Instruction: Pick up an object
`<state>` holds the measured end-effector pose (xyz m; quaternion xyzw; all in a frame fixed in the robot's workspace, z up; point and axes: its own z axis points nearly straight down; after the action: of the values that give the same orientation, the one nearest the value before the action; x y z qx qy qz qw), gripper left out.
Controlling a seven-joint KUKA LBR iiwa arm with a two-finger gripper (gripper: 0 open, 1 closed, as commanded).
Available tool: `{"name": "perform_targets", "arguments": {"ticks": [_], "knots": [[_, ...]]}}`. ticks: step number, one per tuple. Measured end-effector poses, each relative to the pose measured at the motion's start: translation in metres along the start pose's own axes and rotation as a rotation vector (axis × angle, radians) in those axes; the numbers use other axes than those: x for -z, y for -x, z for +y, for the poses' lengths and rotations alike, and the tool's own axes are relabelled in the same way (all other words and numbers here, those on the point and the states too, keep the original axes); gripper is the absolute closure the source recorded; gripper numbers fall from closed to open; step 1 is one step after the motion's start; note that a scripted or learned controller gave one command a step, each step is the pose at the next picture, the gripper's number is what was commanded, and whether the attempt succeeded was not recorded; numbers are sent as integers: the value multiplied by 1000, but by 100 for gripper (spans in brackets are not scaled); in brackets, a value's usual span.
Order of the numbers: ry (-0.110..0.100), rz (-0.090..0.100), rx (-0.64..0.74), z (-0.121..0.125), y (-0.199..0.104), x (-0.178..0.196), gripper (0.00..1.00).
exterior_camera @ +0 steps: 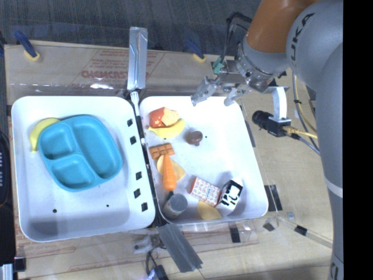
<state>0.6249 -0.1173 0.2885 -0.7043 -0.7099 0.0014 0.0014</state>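
Observation:
My gripper (217,94) hovers over the far rim of the right bin (247,139), its two fingers spread apart with nothing between them. Below it in that bin lie a banana with a red-orange piece on top (165,123), a small brown round item (194,137), a waffle-like brown piece (161,151), an orange carrot (168,172), a grey cup (176,203), a patterned pink box (204,190) and a black-and-white packet (231,195).
The left bin (26,209) holds a blue divided tray (80,150) with a yellow item (39,130) peeking out at its far left. A metal bar (137,60) stands between the bins at the back. The grey arm (315,51) fills the upper right.

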Motion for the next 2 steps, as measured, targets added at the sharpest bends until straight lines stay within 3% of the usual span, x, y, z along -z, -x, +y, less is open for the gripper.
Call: {"name": "perform_targets", "arguments": {"ticks": [1,2], "knots": [[-1,0,189,1,-5,-20,0],[-6,1,191,0,-63,-101,0]]}}
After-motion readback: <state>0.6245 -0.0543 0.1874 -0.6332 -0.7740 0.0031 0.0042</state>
